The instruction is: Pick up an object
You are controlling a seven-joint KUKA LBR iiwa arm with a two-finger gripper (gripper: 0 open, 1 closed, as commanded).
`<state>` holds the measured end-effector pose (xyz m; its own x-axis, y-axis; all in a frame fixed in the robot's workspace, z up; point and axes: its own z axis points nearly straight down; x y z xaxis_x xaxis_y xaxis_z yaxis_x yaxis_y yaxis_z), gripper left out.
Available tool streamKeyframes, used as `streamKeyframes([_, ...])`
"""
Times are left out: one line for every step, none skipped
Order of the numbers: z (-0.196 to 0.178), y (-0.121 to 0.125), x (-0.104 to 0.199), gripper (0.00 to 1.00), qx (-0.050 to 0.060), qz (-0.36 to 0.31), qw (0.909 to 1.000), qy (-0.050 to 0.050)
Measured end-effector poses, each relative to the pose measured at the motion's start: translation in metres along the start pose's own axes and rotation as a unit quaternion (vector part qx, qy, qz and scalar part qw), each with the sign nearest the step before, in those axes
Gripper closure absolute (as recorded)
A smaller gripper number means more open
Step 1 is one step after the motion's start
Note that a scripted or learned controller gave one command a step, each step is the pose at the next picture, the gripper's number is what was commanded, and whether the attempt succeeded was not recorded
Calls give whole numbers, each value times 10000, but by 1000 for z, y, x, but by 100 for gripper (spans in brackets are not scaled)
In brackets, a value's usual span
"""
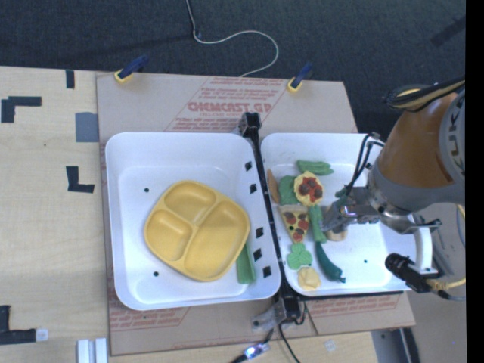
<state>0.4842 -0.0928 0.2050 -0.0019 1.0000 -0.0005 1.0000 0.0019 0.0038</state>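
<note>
The right bin [355,146] holds several toy foods: a green pod [313,167], a round pizza piece [308,188], a pizza slice [295,221], a green broccoli piece [299,259], a long green bean [327,262] and a pale yellow piece [308,278]. My gripper [338,219] is low in this bin, right of the pizza slice, over a tan item [336,234].
The left bin [121,157] holds a yellow divided plate [197,230] and a green stick [244,264] beside the divider. The grey and orange arm [416,157] covers the right bin's right side. A cable [227,36] lies behind the bins.
</note>
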Motion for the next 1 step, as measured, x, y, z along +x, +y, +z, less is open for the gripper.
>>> streamKeyframes([-20, 0, 1, 100, 19, 2, 10000, 4])
